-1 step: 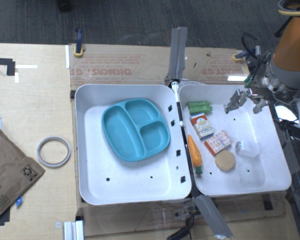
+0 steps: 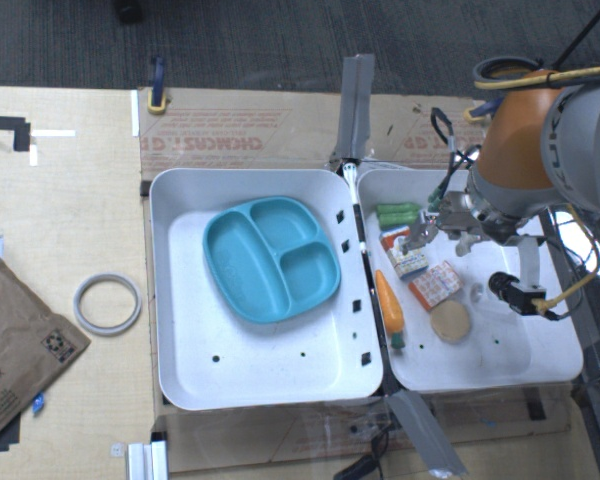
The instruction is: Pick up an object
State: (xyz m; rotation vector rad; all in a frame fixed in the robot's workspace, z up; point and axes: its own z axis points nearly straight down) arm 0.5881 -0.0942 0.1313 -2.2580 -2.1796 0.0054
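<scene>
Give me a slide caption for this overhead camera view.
Arm's gripper hovers over the right bin by a carrot; blue plate in left bin.

Even, bright overhead light, sharp focus throughout: white bins [image 2: 180,298] near blown-out with soft shadows along their inner walls, faint sheen on the blue plate [image 2: 270,258], far floor dim, slight softness on the arm [image 2: 540,138] at right.

A bulky grey arm [image 2: 580,138] with an orange band [image 2: 515,138], trailing black and yellow cables.
</scene>
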